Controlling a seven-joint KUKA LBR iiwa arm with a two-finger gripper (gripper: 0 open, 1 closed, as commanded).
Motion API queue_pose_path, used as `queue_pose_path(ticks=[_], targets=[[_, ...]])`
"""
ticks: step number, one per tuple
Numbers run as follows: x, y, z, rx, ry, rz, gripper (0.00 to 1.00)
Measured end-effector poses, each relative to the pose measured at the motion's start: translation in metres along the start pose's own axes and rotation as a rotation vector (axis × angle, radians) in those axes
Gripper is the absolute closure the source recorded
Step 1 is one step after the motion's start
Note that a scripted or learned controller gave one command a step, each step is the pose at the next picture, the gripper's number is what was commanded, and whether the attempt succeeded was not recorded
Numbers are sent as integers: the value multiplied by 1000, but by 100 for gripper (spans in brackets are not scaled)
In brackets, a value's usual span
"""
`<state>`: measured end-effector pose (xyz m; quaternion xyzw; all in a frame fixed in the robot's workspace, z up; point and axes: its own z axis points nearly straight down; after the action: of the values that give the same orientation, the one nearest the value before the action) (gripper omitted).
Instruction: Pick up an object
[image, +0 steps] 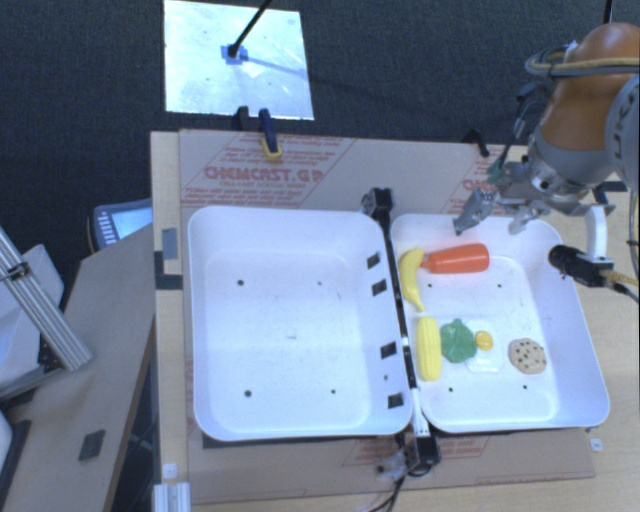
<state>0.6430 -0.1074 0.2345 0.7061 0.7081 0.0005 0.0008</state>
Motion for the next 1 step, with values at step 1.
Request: queue_pose_path(ticks=[1], targets=[[0, 1, -11, -4, 0, -3, 100]])
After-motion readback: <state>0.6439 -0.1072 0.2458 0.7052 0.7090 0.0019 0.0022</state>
